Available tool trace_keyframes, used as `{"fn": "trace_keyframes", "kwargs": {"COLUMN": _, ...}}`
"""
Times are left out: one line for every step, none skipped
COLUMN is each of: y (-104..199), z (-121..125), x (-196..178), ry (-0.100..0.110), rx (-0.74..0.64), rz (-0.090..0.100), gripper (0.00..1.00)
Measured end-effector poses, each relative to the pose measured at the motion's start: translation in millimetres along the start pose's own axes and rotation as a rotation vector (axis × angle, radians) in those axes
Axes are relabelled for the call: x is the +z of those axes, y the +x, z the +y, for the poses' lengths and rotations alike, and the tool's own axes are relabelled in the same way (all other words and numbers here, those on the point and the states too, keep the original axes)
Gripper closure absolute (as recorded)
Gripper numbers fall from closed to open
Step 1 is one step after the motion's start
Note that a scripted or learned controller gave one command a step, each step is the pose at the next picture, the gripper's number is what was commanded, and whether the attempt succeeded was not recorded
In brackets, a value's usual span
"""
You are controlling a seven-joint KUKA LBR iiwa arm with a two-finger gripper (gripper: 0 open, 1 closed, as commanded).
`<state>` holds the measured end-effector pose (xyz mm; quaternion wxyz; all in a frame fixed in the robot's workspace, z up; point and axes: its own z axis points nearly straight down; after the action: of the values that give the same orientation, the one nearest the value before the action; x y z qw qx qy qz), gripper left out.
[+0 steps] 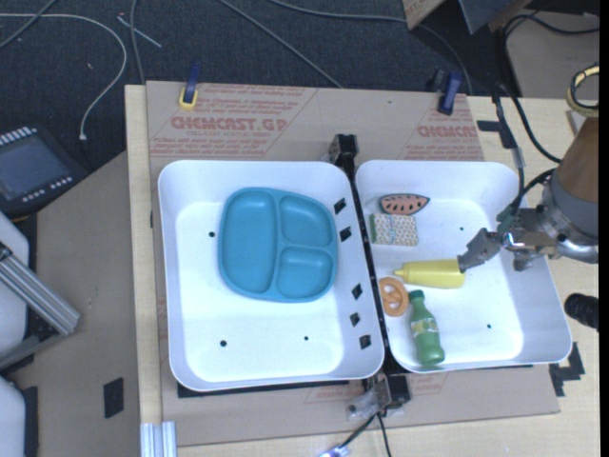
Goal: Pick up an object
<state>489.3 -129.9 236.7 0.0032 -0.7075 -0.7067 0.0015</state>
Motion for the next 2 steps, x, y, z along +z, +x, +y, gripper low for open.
{"fn": "trace_keyframes", "kwargs": {"y": -7.4, "z": 5.6, "x": 49.8, "ry": 0.000, "rx": 0.000, "rz": 0.000, "gripper": 0.00}}
{"fn": "trace_keyframes", "kwargs": {"y": -0.1, "z": 10.0, "x": 109.3, "ry": 0.001, "rx": -0.002, "rz": 0.001, "gripper": 0.00}}
